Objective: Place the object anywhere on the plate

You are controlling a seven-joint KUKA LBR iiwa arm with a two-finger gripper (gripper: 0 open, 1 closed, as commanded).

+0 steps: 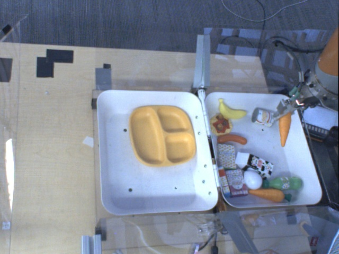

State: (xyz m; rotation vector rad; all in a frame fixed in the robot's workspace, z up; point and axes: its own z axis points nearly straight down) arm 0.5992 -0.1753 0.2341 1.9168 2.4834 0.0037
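Gripper (pixel 286 103) hovering at right bin's (pixel 312 194) upper edge, beside carrot (pixel 284 129); finger state impossible to tell. Carrot lying in right bin; yellow divided plate (pixel 161 134) in left bin (pixel 114 157) bare, placement pending.

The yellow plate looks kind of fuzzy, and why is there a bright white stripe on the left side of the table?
In the camera view the whole picture is soft, so the yellow plate has blurry edges. The white streak on the bench at the left is glare, seemingly off a clear panel. The left bin is evenly lit, with a faint shadow near its front wall.
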